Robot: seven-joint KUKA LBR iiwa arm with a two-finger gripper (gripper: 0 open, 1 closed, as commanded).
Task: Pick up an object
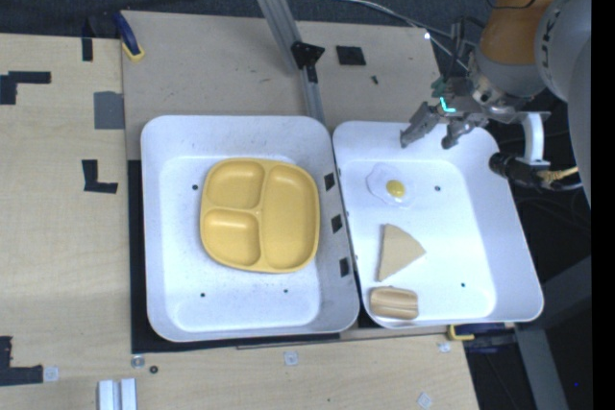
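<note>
jaws (433, 132) open, above right bin (509, 235)

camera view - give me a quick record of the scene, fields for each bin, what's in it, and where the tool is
left bin: holds a yellow divided plate with three compartments, near the bin's middle
right bin: holds three food items
fried egg: upper part of right bin
tan wedge: below the egg, middle of bin
bread roll: bottom left corner of right bin
tool: fingers spread open, over the right bin's top edge, holding nothing
</note>
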